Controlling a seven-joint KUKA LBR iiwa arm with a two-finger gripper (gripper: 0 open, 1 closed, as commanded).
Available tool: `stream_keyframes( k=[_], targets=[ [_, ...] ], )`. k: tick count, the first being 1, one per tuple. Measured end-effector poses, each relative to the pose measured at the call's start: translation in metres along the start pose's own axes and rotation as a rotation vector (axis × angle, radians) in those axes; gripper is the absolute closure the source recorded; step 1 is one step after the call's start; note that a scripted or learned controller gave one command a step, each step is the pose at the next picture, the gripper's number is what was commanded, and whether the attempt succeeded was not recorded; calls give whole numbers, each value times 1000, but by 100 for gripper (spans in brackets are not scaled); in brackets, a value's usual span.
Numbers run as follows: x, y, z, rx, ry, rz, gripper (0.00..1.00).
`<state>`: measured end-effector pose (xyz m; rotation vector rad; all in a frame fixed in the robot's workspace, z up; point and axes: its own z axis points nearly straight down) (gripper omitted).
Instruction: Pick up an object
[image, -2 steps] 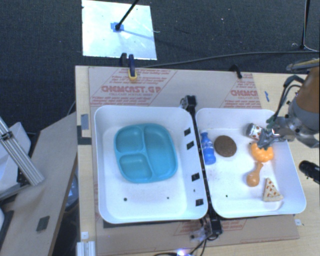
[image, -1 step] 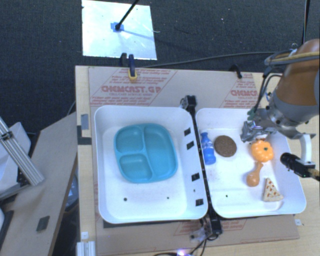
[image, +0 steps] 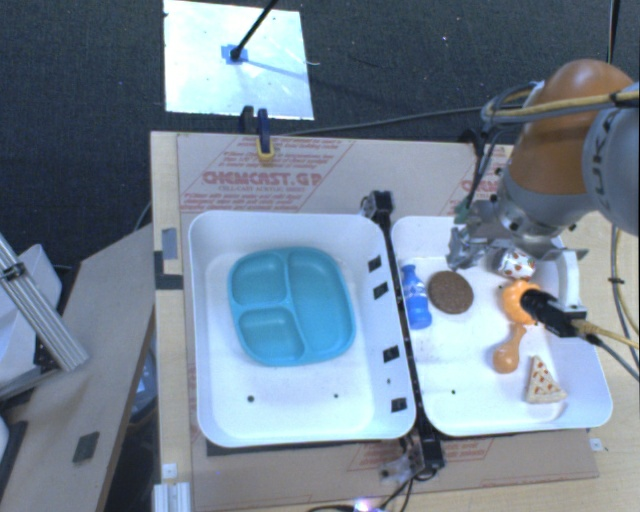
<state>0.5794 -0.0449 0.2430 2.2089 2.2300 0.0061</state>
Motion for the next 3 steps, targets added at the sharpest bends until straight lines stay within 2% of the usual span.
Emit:
stream_keyframes(
  k=[1, 3],
  targets=[
    [53, 9, 15, 4, 1, 0, 100],
    [152, 42, 18, 1, 1, 1, 100]
  ],
)
